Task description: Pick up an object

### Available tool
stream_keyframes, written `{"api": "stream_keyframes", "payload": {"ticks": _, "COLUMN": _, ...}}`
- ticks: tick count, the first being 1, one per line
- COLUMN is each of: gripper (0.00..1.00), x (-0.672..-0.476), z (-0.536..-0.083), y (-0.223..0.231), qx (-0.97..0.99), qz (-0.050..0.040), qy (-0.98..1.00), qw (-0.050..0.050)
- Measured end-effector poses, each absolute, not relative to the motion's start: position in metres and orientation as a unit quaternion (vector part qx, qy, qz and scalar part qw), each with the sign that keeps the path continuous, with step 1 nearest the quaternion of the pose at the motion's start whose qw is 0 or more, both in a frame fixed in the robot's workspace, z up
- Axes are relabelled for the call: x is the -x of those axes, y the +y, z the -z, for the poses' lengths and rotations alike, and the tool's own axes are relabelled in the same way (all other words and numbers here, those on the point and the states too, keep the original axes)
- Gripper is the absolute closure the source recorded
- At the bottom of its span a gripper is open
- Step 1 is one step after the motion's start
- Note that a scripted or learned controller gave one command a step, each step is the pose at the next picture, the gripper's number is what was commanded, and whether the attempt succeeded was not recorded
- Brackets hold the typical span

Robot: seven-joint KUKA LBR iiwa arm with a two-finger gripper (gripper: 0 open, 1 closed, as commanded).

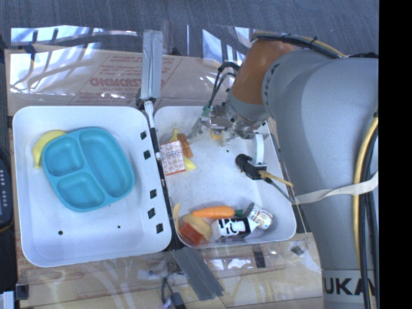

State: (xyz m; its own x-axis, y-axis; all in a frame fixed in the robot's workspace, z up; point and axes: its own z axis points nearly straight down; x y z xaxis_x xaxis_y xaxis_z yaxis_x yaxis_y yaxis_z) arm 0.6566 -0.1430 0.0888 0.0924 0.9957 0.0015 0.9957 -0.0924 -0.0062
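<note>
Left bin (38,237): smooth blue three-compartment tray (89,167), curved yellow banana (44,144) at its left edge.
Right bin (212,172): flat red-white packet (172,157), tapered orange carrot (213,212), small black-white carton (233,226).
Claw (222,126): low over right bin's far side; grip cannot be told.

Carrot (214,212), milk carton (233,227), can (260,218) at right bin's near edge.

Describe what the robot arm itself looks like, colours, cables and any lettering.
The arm is thick, rounded and smooth grey, with an orange band above the wrist. Black cables run over the orange part, and a yellow cable runs down its right side. White letters "UKA" show near the base. The gripper is small, metallic and wired.
</note>
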Motion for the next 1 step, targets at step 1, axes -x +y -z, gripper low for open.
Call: {"api": "stream_keyframes", "payload": {"ticks": 1, "gripper": 0.0, "x": -0.6564, "z": -0.098, "y": -0.1612, "qx": 0.625, "qz": -0.0017, "qy": -0.781, "qw": 0.002}}
